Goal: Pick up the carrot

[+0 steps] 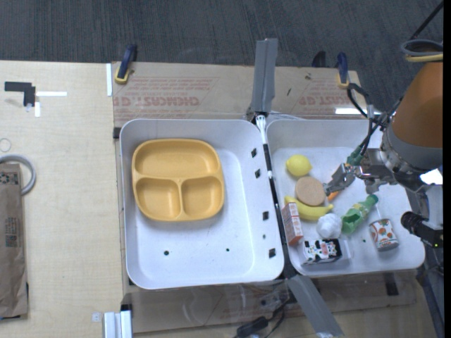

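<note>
The grey arm with its orange band (428,104) reaches in from three o'clock over the right shallow white bin (412,258). Its two-finger metal gripper (335,186) sits near the bin's centre, the dark fingers slanting down toward eight o'clock with a narrow gap between their tips; nothing can be seen gripped between them. Just at the fingertips, at about seven o'clock from them, a small orange carrot (332,196) peeks out, lying beside the round tan biscuit-like disc (309,190) and touching or nearly touching the curved yellow banana (315,208); most of it is hidden. A round yellow lemon (298,165) lies at twelve o'clock of the disc. At the banana's nine o'clock stands a small orange-red carton (292,221). A white bulb of garlic (328,224) lies beside a green plastic bottle (359,214), with a red-and-white can (383,234) at the bottle's four o'clock and a black-and-white cow-patterned carton (322,251) at six o'clock of the garlic. The left shallow white bin (232,259) holds a yellow three-compartment plastic tray (178,179).
</note>
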Robot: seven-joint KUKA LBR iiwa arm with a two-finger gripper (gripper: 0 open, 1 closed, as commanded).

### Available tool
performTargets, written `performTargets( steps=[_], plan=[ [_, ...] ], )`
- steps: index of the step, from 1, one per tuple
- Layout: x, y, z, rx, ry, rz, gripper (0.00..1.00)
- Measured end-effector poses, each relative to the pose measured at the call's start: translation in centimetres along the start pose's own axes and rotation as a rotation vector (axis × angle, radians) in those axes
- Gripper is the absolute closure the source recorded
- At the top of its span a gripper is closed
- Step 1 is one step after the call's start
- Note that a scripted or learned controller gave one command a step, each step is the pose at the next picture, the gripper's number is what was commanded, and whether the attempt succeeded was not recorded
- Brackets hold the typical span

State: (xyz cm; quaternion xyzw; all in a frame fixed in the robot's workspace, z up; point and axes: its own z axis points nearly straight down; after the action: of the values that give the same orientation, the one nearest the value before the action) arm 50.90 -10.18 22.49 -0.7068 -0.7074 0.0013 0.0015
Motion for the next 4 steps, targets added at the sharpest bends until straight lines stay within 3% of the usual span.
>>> performTargets(
  steps=[1,2,3,4],
  plan=[
    [-5.1,4.7,5.0,-0.002,-0.001,-0.13,0.0],
    [-5.1,4.7,5.0,-0.002,-0.001,-0.13,0.0],
    [-8.7,8.9,-0.7,-0.005,-0.002,-0.155,0.0],
    [-7.3,8.7,13.2,-0.004,-0.001,-0.098,0.0]
  ],
)
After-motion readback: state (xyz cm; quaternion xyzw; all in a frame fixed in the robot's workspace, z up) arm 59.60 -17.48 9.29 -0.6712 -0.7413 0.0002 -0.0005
